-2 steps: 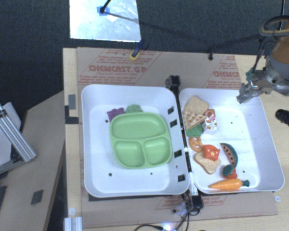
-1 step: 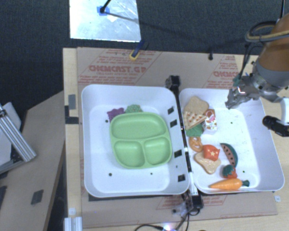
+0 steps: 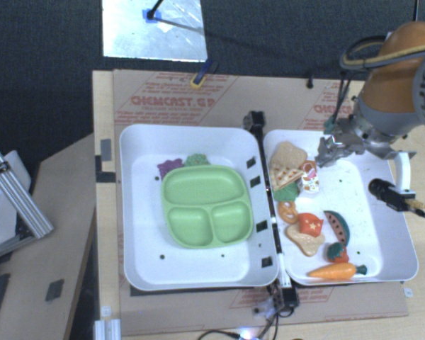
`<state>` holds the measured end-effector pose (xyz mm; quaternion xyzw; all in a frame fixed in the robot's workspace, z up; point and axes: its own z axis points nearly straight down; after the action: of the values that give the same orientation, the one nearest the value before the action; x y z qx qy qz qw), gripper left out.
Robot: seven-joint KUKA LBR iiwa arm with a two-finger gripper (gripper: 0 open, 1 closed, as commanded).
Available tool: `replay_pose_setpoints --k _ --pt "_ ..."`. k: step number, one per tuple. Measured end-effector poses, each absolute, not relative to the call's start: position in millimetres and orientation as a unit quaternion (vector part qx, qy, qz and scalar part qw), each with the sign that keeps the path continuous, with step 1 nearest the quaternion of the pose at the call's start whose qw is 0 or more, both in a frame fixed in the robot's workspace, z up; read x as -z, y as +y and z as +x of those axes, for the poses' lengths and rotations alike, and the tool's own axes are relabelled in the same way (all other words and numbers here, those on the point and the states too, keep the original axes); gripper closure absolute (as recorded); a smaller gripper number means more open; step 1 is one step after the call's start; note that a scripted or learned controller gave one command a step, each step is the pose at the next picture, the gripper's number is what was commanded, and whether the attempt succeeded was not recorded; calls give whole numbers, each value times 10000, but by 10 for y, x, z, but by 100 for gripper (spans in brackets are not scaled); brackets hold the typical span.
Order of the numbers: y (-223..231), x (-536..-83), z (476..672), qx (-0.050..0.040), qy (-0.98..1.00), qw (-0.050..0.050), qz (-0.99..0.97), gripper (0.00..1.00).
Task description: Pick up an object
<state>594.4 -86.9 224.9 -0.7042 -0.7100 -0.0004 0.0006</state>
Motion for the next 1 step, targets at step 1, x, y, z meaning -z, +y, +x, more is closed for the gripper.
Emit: replay_pose_setpoints --k 1 --pt "-290 -2340 5802 11 -7108 10 -7034 100"
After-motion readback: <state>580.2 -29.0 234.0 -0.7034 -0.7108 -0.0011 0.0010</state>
